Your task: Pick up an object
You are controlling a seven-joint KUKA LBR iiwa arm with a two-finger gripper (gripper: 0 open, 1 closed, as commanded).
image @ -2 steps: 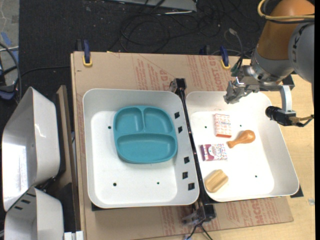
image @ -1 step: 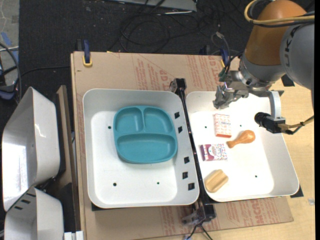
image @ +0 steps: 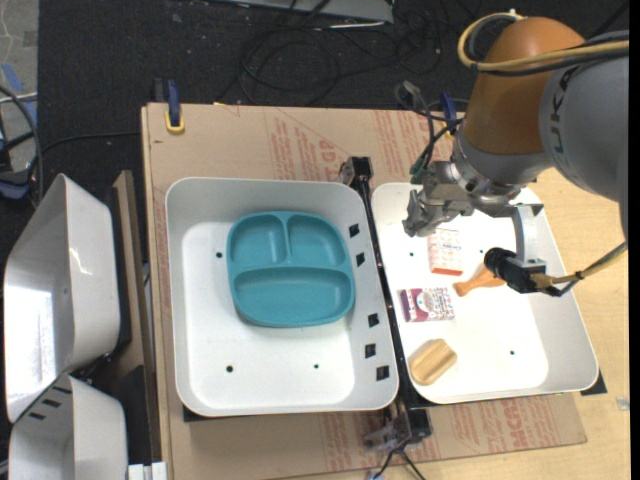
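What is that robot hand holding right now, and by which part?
Nothing that I can see: the gripper hangs over the right bin, and the white-and-orange packet nearest it lies on the bin floor.

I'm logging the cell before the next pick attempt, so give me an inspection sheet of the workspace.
Surface: brown bench sheet with red print, bearing the left bin and right bin side by side.
Job's things: teal divided plate in the left bin; white-and-orange packet, purple-and-red packet, tan block and orange piece in the right bin.
Clutter: nothing seen.
Pincer: pincer over the right bin's far left part, close to the white-and-orange packet; grip cannot be told.
Cables: black cables on the floor beyond the bench.
Surroundings: white tubs left of the bench; blue clamp at its far corner.
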